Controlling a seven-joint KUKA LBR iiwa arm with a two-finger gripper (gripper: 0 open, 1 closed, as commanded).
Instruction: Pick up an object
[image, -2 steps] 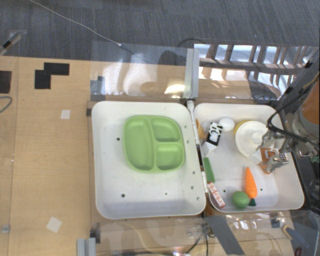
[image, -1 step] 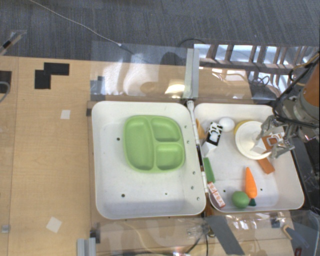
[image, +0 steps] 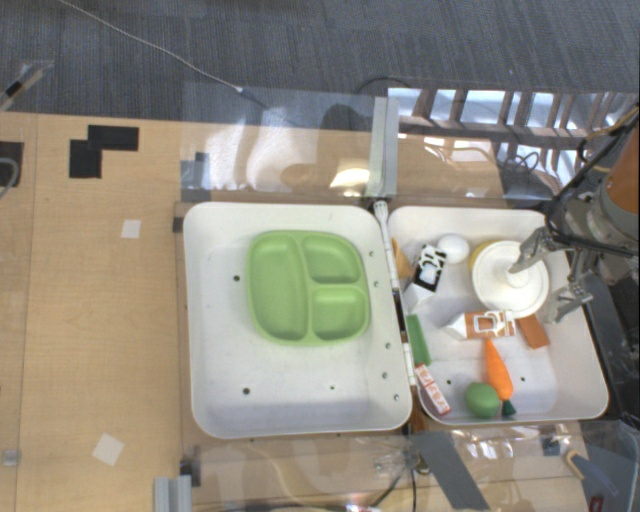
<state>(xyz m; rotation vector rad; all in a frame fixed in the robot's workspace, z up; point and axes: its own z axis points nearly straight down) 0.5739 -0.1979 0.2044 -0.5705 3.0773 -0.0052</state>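
Two-finger gripper (image: 545, 275) over right white bin (image: 590, 385), fingers spread wide, holding nothing; round white lid (image: 500, 277) beneath, pick not yet made.

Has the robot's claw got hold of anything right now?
No. The claw hangs open above the right bin, one finger over the white plate, nothing between its fingers.
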